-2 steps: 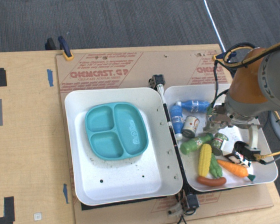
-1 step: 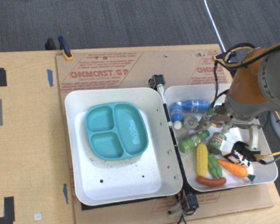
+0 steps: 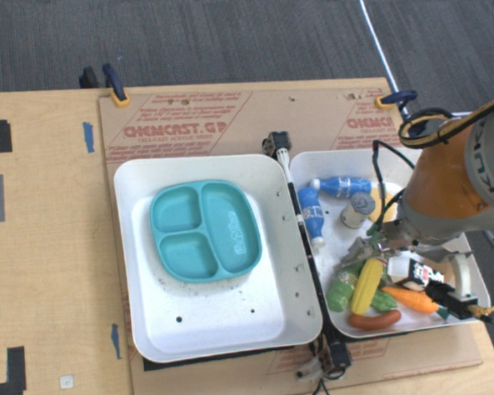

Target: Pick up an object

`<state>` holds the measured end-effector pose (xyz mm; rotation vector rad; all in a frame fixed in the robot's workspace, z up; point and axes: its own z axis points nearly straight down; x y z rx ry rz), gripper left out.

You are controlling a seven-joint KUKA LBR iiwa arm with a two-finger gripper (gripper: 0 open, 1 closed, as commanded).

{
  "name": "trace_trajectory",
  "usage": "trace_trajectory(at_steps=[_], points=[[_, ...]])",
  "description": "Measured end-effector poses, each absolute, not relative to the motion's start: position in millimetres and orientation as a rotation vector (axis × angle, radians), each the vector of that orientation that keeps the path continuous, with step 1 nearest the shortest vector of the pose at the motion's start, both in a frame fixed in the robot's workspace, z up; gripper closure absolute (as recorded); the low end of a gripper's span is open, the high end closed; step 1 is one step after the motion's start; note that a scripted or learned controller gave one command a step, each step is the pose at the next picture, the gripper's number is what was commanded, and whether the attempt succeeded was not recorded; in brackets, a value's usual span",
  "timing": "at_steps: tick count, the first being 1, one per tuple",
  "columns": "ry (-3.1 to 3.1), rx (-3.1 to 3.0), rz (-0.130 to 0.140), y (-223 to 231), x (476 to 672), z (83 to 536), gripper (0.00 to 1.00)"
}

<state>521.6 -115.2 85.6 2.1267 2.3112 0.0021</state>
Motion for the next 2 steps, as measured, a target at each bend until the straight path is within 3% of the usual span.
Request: trace_trajectory(at_steps=[1,2], points=[[2.307,2.125,0.008,-115,523.4,97,1.0],[2.654,1.672,0.005,-118,501.9,87,1.0]])
